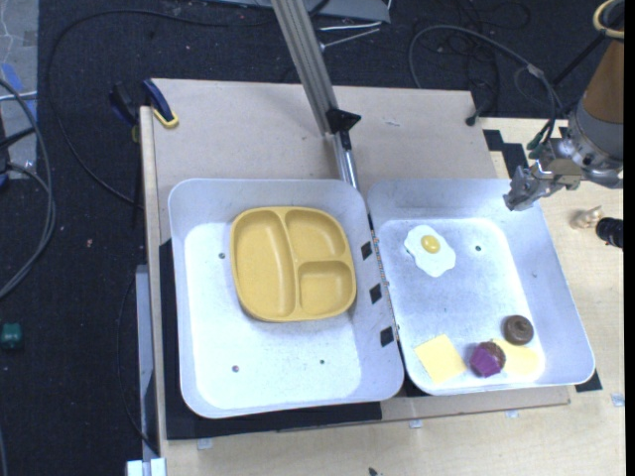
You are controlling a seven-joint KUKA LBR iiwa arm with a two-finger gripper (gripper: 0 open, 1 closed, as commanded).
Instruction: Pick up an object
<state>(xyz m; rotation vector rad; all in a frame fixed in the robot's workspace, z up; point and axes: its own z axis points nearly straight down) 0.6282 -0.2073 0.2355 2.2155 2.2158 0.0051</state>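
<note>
Bench (248, 127) surface: pale board carrying two white bins side by side, dark floor and cables beyond. Nearest, right bin (556, 266), front edge: one yellow square (440, 358), one purple piece (486, 359) partly covering a second yellow square (524, 363), one brown ring (518, 329). Farther back: one fried egg (431, 250). Left bin (193, 296) holds one yellow divided tray (294, 264). Gripper (521, 194) hangs over the right bin's far right corner, touching and holding nothing; finger spread cannot be made out. Arm is cut off at the frame edge.
</note>
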